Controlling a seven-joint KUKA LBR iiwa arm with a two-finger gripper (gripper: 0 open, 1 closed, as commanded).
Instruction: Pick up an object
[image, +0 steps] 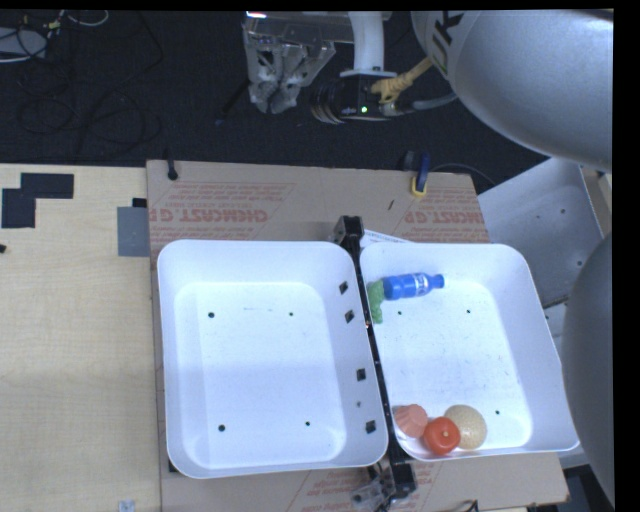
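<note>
Gripper (283, 75) hangs high above the bins — touching nothing — its grip state unreadable.

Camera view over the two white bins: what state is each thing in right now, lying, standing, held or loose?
Blue plastic bottle: lying on its side, right bin, loose.
Green item: against the divider, beside the bottle.
Red round object: resting in the right bin's near corner.
Tan round object: touching the red one.
Pink object: beside the red one.
Gripper: raised behind the bins, holding nothing.

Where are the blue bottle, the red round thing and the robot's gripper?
Blue plastic bottle (410, 286): camera view, middle of its body.
Red round object (441, 436): camera view, its top centre.
Grey metal gripper (278, 92): camera view, its lower tip.
</note>
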